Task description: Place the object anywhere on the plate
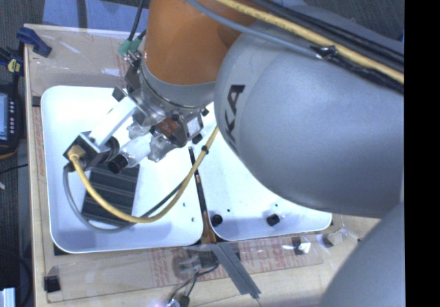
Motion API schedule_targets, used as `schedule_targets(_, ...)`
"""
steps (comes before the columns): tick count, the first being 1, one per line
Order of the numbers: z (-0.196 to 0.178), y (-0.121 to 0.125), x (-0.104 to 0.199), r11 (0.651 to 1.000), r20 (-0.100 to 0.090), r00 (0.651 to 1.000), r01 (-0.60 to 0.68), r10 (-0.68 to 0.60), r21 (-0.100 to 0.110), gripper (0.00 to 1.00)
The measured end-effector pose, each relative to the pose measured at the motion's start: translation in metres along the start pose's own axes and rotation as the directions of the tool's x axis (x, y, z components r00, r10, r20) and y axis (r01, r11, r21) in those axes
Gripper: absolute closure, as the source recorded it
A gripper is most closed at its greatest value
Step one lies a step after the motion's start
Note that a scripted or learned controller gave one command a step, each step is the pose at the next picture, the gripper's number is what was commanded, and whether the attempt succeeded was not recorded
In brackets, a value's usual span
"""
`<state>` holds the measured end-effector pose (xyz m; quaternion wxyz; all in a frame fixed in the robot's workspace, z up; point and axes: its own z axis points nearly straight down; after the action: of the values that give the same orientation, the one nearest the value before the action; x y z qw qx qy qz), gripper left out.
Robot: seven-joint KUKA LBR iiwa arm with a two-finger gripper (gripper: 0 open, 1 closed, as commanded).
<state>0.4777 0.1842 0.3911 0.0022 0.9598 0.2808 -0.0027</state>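
At the far left, a dark device (pixel 7 117) is cut off by the picture's edge, and I cannot make out what it is. One blue clamp (pixel 31 40) sits at the back left corner of the desk (pixel 117 264).

There are two white bins. The left bin (pixel 62 134) shows almost whole. Only a strip of the right bin (pixel 237 192) along its left and front edges is visible, because my arm (pixel 309 113) covers the rest.

In the left bin I count one loose thing, a dark ribbed block (pixel 108 192). It lies flat on the bin floor near the front left corner, set askew to the bin's edges. Its far end runs under my own hardware, so I cannot see its full length. A yellow cable crosses its near end.

My tool (pixel 157 144) hangs over the middle of the left bin, toward that bin's right edge, just past the block's far end and apart from it. My wrist crowds the tool from above, and I cannot tell whether it is open or closed, nor whether anything sits in it.

In the right bin I count two small dark things (pixel 216 220) (pixel 273 218) close to its front edge. They are well apart from each other and too small to name.

One grey metal strip (pixel 237 271) lies slantwise on the desk in front of the seam between the bins.
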Motion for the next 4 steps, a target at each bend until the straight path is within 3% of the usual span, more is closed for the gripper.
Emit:
schedule_targets(1,0.067,-0.009,0.006,0.961,0.0,0.961,-0.277,0.277,0.0,1.0)
schedule_targets(2,-0.029,0.014,0.077,0.954,-0.002,0.954,-0.3,0.3,-0.002,1.0)
schedule_targets(3,0.126,-0.017,0.035,0.979,0.007,0.979,-0.205,0.205,0.003,1.0)
schedule_targets(4,0.125,-0.017,0.035,0.979,0.007,0.979,-0.206,0.206,0.003,0.0)
